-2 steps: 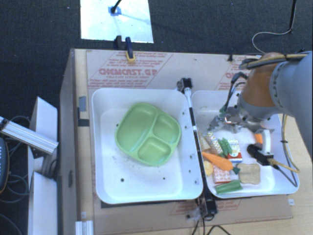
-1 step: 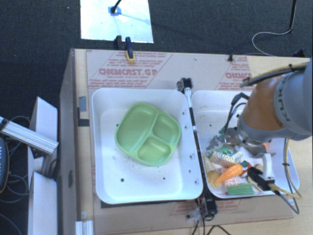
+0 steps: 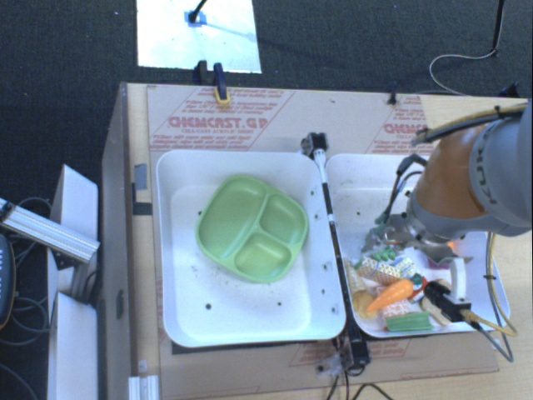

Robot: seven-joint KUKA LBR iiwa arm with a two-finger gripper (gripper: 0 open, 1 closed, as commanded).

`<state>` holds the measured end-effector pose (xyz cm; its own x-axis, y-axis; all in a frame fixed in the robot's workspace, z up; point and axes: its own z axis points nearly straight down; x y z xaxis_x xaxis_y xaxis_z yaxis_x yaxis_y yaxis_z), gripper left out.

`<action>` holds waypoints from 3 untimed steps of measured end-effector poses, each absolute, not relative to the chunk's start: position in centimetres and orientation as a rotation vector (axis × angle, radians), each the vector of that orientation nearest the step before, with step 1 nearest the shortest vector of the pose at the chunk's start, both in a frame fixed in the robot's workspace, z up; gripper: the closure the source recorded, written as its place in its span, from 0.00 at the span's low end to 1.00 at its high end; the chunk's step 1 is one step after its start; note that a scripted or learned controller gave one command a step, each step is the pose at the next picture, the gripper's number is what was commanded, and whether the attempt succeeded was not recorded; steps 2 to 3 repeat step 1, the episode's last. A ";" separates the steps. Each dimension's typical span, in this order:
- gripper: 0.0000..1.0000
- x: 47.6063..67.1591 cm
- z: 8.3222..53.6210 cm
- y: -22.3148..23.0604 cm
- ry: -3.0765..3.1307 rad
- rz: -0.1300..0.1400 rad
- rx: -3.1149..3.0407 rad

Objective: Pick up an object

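Plainly orange, carrot-shaped toy (image 3: 391,293), tilted.

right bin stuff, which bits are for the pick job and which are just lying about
For the job:
gripper, down over the pile
toy carrot
green block
patterned blocks
right bin

Just lying about:
green tray in the left bin
clamp at the bench's far edge

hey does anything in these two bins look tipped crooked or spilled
Mildly: the green divided plate lies skewed to the left bin's walls. In the right bin, the toy carrot and other small items are heaped near the front under the end effector.
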<state>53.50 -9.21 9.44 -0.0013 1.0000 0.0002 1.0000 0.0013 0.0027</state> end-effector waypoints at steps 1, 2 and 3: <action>1.00 52.2 22.6 -3.3 2.223 0.005 2.216; 1.00 52.2 22.6 -3.3 2.223 0.005 2.216; 1.00 52.2 22.6 -3.3 2.223 0.005 2.216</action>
